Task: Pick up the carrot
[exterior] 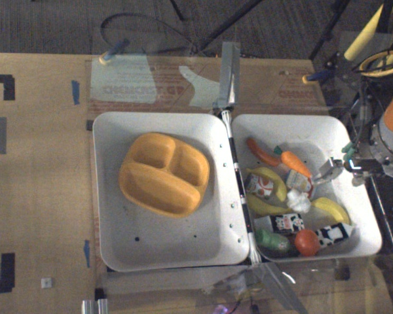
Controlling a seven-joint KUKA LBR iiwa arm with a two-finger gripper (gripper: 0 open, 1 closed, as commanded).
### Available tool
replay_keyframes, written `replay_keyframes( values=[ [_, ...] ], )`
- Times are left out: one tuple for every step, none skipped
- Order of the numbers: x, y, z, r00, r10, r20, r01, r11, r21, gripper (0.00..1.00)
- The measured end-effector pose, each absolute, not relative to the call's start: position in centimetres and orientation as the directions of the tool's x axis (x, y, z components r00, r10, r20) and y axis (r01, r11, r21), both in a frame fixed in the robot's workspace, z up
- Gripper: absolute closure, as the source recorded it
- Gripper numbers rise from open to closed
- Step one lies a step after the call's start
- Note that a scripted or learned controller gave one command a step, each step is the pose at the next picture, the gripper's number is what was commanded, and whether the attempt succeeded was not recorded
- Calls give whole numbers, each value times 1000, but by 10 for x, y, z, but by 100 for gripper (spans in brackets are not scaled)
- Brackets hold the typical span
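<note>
Camera view: small orange carrot [295, 163], green-tipped, slantwise in right bin [363, 237].

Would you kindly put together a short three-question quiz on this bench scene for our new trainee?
1. True or false: the carrot lies in the same bin as the orange divided plate.
2. Multiple choice: where is the hand relative to the carrot? A) to the carrot's right in the camera view, apart from it; B) directly over the plate; C) outside both bins, on the cardboard.
3. Fill in: the round red-orange item near the right bin's front wall is a ____.

Key
1. False: the carrot lies in the right bin, the plate in the left bin.
2. A.
3. Tomato, beside a black-and-white carton.
</note>
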State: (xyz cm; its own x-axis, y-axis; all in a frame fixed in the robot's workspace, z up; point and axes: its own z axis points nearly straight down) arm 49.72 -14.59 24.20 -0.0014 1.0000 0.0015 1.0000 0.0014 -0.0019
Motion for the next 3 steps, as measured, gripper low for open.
replay_keyframes(
  values=[
    [559, -157, 149, -61, 998, 1, 998, 61, -2, 0],
    [621, -155, 86, -335, 942, -4, 942, 335, 6, 0],
    [622, -155, 98, -334, 942, -7, 942, 334, 12, 100]
  ],
)
